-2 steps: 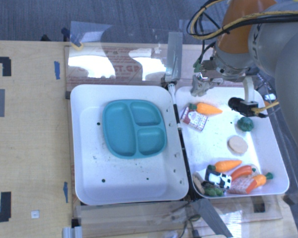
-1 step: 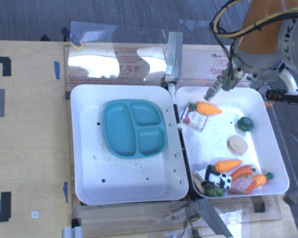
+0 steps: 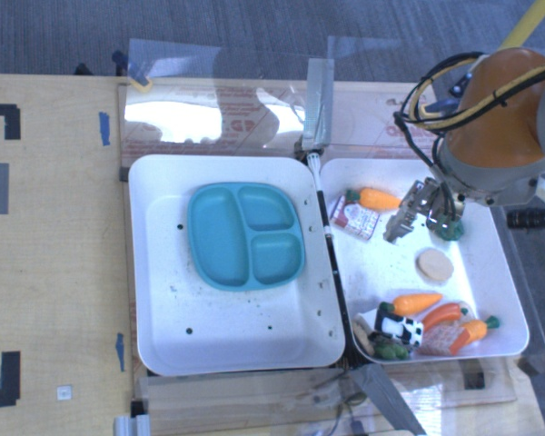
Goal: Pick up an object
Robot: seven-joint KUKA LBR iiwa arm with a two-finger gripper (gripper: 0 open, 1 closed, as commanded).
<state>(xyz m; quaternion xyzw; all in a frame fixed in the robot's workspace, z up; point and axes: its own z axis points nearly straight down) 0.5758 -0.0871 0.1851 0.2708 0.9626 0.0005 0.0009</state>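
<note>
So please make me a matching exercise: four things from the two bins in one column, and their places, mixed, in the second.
Things:
1. blue divided plate
2. beige round disc
3. toy cow
4. end effector

Places:
A. front of the right bin
B. middle of the right bin
C. left bin
D. above the right bin's far part

Pairs: 1-C, 2-B, 3-A, 4-D

Smooth glossy white plastic bins (image 3: 163, 334), matt teal plastic tray (image 3: 245, 234), pale wooden bench (image 3: 50, 243).
</note>
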